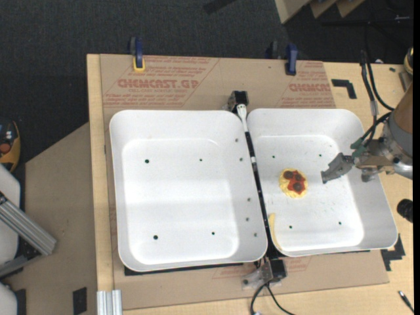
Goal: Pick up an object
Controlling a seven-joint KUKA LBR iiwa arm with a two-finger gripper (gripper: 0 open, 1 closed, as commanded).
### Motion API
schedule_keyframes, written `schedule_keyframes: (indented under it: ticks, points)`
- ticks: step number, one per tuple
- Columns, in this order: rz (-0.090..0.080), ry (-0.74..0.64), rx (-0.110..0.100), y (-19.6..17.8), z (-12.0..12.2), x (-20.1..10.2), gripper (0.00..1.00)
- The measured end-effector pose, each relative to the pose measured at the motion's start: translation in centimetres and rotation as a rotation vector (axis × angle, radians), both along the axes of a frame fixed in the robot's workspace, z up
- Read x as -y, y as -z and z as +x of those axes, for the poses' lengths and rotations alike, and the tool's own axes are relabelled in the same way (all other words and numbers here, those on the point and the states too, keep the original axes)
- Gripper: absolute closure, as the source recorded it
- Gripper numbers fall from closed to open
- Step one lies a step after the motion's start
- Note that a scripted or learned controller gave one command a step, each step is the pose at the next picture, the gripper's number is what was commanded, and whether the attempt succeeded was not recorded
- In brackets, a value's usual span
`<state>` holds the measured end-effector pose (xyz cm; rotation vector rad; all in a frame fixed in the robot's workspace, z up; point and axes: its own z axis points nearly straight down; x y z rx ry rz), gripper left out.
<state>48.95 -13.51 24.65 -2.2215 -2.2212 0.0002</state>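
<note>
You are looking at a pick not yet made: the toy, yellow with red and dark patches, is lying loose on the floor of the right bin, near its middle. The gripper is hanging just beside it, toward the bin's right edge, apart from it, holding nothing. Its opening I cannot tell.

Red print reading "CHEMCAST G P" stands on the brown board under the bins, far to the left of and beyond the gripper. A second, partly cut-off "CHEMCAST" print lies nearer, just beyond it.
</note>
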Motion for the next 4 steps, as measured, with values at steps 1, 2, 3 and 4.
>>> schedule_keyframes:
  ticks: [1,2,3,4]
  points:
    - [0.005,-0.002,-0.015,15.9,0.4,-3.1,0.00]
    - [-0.001,-0.003,0.005,16.2,7.0,-3.0,0.00]
    - [-0.001,0.001,0.004,15.1,6.8,-2.9,1.00]
    - [0.000,-0.008,0.015,5.5,13.6,-8.7,1.00]
